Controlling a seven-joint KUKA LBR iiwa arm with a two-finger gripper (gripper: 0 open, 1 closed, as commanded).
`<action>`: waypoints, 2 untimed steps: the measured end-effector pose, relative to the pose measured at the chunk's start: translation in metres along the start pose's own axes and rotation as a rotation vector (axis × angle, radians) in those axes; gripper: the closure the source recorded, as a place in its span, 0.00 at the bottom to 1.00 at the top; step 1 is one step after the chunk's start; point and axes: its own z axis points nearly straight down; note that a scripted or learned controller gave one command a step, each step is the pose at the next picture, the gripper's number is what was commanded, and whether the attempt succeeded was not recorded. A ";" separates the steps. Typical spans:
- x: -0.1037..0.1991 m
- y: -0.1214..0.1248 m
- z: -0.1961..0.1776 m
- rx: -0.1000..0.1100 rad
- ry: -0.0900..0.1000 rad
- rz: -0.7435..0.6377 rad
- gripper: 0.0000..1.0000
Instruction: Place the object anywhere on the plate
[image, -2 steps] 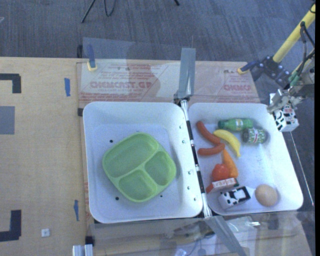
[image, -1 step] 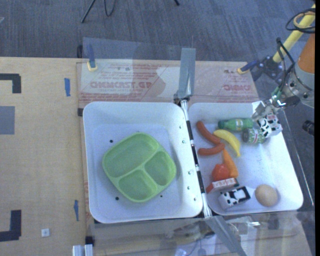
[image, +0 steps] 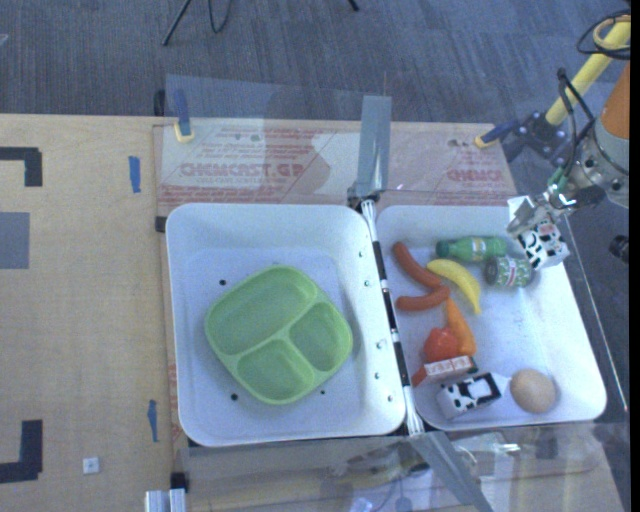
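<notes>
We see the green plate (image: 279, 333) in the left bin (image: 190, 300) and, at the right bin's (image: 590, 385) far right corner, the tool (image: 541, 221) at a small black-and-white carton (image: 545, 246), which we judge the likely object: light, stiff, thin-walled, best pinched across its flat sides. The tool's tips merge with the carton, so we cannot tell whether it grips or is released.
</notes>
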 end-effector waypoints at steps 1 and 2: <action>-0.001 0.001 -0.011 -0.005 -0.003 0.000 1.00; -0.002 0.002 -0.022 -0.010 -0.006 0.000 1.00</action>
